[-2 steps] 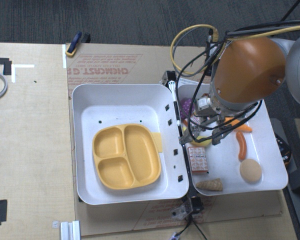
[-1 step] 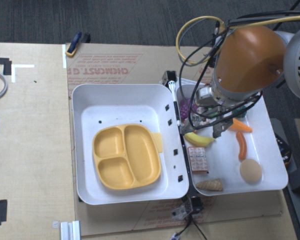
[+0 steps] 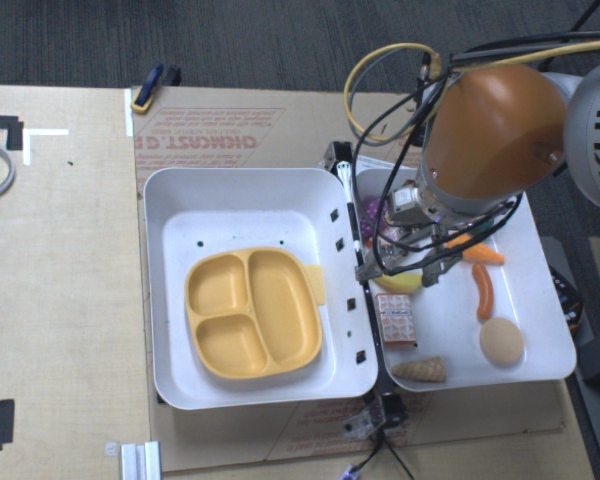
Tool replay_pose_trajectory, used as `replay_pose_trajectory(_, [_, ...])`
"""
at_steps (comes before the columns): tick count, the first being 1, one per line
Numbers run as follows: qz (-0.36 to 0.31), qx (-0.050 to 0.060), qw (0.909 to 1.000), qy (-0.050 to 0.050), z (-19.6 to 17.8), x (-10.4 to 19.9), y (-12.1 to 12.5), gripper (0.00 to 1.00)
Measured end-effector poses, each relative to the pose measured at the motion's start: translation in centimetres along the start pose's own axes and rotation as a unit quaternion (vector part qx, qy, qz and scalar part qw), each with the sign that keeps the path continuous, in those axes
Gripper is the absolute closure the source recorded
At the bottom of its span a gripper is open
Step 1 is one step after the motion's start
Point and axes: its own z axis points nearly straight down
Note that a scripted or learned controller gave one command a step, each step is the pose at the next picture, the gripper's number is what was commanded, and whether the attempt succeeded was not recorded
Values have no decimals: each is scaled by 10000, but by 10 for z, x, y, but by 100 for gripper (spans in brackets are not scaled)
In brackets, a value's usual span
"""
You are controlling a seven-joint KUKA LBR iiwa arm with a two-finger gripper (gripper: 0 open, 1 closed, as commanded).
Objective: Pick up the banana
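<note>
The banana (image 3: 398,280) shows as a small yellow patch in the right bin (image 3: 540,358), near its left wall, mostly hidden under the arm. My gripper (image 3: 412,253) hangs straight over it beneath the orange wrist band (image 3: 495,128), with cables around it. Its fingertips are lost in the clutter of cables and wrist, so the gap between gripper and banana cannot be judged.
The right bin also holds a red-and-white packet (image 3: 395,319), a bread piece (image 3: 420,370), an egg (image 3: 501,344), a sausage (image 3: 483,292), a carrot (image 3: 483,255) and something purple (image 3: 372,215). In the left bin (image 3: 170,268) lies a yellow divided plate (image 3: 252,311).
</note>
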Motion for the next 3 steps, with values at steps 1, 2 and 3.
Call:
replay_pose_trajectory(1, [-1687, 9, 9857, -4, 0, 7, -29, 0])
replay_pose_trajectory(2, [-2432, 0, 9700, 0, 0, 12, 16, 0])
replay_pose_trajectory(3, [-3130, 4, 9497, -3, 0, 19, 1, 0])
